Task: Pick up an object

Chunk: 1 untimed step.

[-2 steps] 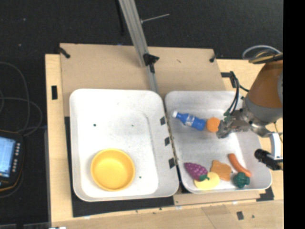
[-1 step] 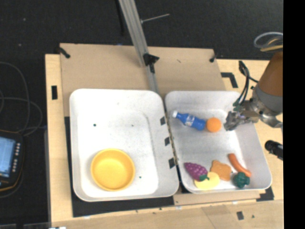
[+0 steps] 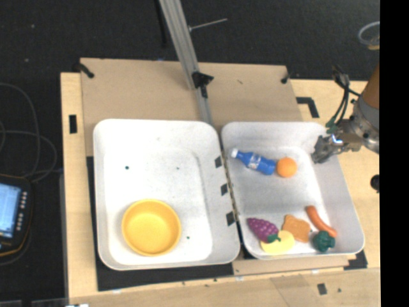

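Yellow bowl nearest; blue bottle lies across, cap pointing left

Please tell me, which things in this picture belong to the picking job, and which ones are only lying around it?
Belonging to the job:
- blue plastic bottle
- orange ball
- purple toy grapes
- toy carrot
- yellow plastic bowl
- the arm's gripper, at the right white bin's edge

Only lying about:
- grey metal pole
- handheld screen device, on the left
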Motion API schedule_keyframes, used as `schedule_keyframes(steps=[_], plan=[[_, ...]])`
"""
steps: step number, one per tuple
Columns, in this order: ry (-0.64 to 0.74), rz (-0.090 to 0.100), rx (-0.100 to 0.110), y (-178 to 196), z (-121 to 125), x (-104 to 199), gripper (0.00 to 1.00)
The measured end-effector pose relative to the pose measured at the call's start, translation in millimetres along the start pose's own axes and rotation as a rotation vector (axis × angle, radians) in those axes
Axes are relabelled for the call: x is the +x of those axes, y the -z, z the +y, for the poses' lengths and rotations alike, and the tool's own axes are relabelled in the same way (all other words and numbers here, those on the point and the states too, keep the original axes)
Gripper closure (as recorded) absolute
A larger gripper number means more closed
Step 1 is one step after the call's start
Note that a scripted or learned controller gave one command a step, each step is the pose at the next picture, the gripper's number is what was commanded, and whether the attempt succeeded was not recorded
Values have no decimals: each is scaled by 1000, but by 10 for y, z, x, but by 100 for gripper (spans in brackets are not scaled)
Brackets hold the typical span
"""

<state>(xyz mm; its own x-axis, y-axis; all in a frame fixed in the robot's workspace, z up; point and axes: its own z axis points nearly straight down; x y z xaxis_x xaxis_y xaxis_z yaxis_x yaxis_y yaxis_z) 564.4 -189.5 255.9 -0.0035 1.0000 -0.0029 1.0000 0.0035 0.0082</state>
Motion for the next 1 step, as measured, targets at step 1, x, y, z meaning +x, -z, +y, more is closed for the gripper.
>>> schedule_keyframes(steps=[1], plan=[[2, 3, 8, -125, 166, 499, 100]])
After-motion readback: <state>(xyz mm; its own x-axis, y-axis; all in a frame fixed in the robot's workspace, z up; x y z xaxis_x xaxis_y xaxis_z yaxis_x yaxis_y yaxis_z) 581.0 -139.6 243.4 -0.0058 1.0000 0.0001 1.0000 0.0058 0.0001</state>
